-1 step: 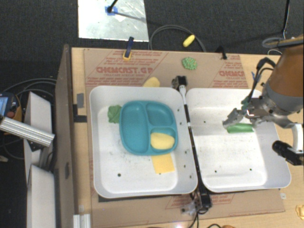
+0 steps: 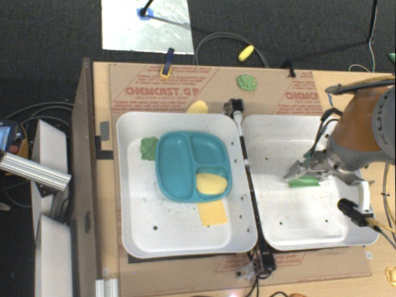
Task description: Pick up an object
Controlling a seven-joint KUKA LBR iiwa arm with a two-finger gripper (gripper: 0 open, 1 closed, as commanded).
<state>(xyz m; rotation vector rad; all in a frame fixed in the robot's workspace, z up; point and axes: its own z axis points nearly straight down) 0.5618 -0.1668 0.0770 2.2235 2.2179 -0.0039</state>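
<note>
My gripper (image 2: 304, 171) is low in the right bin (image 2: 278, 228), its tips down at a green object (image 2: 303, 181) that lies flat on the bin floor. The green object pokes out to the left under the fingertips. In the left bin (image 2: 133, 228) sits a teal divided plate (image 2: 179, 159) with a yellow lemon-like piece (image 2: 211, 183) in its lower right compartment. A flat yellow slice (image 2: 213, 213) lies just below the plate, and a green leafy piece (image 2: 149, 147) rests at the plate's upper left edge.
The arm's orange band (image 2: 365, 125) and grey wrist hang over the right bin's right side. Behind the bins on the cardboard lie a yellow piece (image 2: 198, 107), a green knobbly piece (image 2: 247, 82) and another yellow item (image 2: 246, 53). A black clamp (image 2: 238, 119) stands between the bins.
</note>
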